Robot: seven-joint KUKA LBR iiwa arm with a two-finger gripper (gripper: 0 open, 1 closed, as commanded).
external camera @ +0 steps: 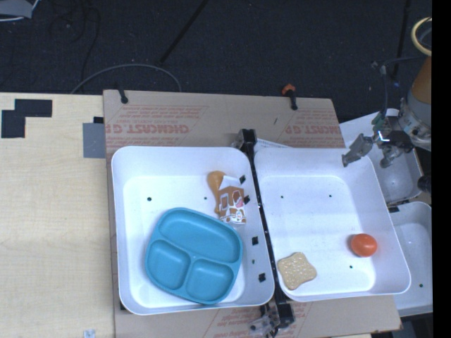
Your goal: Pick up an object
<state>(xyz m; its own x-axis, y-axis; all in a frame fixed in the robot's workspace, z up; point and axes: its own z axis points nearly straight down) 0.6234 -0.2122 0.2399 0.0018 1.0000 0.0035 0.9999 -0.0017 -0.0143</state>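
Gripper (372, 148) hangs over right bin (380, 189) top-right rim, fingers spread, nothing between them. Orange ball (363, 245) and bread slice (296, 270) lie apart in right bin. Left bin (127, 189): blue divided plate (194, 255), small printed packet (231, 205) partly covering an indistinct tan item (215, 182)

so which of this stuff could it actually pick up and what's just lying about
Could be picked:
blue divided plate
small printed packet
tan piece beside it
slice of toast
orange ball

Just there:
left bin
right bin
cardboard sheet
cables on the dark floor
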